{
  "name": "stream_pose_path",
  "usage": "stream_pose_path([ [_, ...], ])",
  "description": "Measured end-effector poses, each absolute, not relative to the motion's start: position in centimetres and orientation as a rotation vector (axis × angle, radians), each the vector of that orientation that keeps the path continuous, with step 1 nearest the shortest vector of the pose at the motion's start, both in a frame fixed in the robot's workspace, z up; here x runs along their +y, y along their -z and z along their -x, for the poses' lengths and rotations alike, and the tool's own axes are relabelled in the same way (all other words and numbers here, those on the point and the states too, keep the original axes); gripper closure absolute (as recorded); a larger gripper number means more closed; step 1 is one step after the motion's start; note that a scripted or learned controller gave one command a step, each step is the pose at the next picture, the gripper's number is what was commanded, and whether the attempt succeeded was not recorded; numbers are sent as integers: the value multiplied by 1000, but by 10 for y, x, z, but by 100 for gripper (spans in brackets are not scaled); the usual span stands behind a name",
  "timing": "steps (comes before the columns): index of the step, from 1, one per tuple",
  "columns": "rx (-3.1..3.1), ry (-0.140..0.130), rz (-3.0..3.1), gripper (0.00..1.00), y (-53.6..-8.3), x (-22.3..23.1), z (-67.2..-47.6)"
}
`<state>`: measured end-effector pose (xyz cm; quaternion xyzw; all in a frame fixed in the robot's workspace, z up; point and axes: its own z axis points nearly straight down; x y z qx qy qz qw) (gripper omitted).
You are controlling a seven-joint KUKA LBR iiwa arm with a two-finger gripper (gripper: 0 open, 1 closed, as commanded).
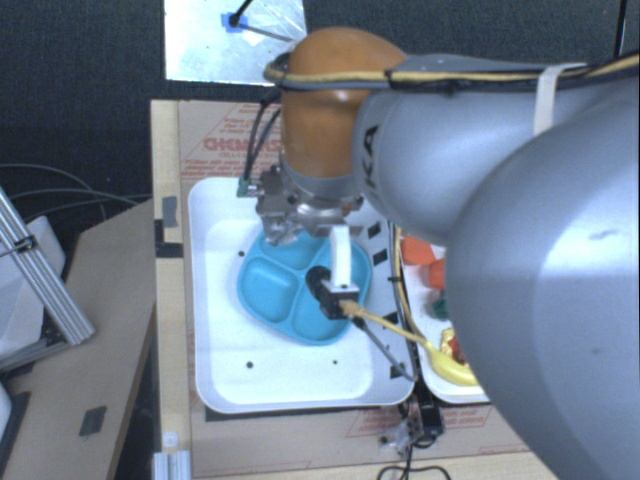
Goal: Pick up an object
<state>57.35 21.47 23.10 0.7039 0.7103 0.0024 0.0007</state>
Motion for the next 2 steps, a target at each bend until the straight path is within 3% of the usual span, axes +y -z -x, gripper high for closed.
stream_pose_path([
  [1, 2230, -2, -2215, 100, -256, 234, -537],
  [2, 2230, 3, -2216, 100, -271, 234, -484],
])
